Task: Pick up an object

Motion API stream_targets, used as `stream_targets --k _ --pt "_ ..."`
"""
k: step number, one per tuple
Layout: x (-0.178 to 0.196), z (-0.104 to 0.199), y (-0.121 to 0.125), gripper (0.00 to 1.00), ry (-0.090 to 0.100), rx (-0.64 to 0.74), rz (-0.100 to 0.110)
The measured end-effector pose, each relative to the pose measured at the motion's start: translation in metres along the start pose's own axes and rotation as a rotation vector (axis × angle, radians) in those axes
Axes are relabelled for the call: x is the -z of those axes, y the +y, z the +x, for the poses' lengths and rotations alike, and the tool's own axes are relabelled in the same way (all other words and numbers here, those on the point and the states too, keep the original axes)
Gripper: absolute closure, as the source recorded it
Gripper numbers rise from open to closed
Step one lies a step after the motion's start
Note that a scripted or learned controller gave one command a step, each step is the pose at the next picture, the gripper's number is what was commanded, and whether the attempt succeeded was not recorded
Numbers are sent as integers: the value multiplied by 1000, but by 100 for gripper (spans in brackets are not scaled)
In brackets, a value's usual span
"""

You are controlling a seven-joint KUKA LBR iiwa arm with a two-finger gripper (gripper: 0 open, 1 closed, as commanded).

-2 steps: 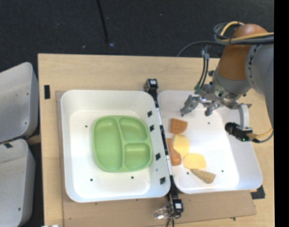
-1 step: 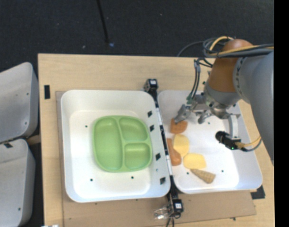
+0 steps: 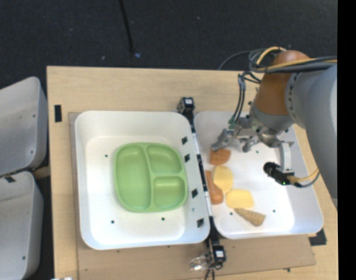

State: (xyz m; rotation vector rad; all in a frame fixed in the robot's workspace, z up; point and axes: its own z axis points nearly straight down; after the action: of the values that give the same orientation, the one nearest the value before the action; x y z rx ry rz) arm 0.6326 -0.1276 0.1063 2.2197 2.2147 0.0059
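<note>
The grey arm is reaching in from the right over the right bin (image 3: pixel 303 212), its gripper (image 3: pixel 227 139) hanging just above an orange food piece (image 3: pixel 219 156) at the bin's left side. Whether the claw is spread or pressed together cannot be told. A yellow piece (image 3: pixel 223 178) is partly covering another orange piece (image 3: pixel 214 194). The wrist is hiding the bin's far wall.
</note>
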Motion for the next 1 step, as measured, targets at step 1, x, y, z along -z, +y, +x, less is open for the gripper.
stream_targets --k 1 --pt "14 0 3 100 1 -1 -9"
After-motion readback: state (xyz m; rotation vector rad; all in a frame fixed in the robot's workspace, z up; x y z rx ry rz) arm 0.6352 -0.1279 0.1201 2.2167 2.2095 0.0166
